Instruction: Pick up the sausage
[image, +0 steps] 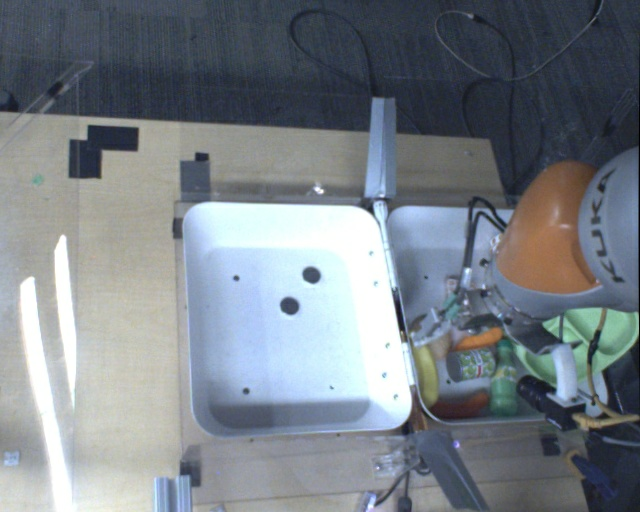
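On the arm's grey housing (615, 235), black lettering "KUKA".

The arm (600, 235) is grey and rounded, with "KUKA" in dark letters on its shell. A glossy orange band (545, 230) — dome-shaped from above — sits over the wrist. Thin black cables (478, 225) loop along its left side. Below, the hand (455, 305) is a cluster of small metal parts — details unclear.

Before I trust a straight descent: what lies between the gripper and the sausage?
In the camera view, a can lying on its side sits between the gripper and the sausage.
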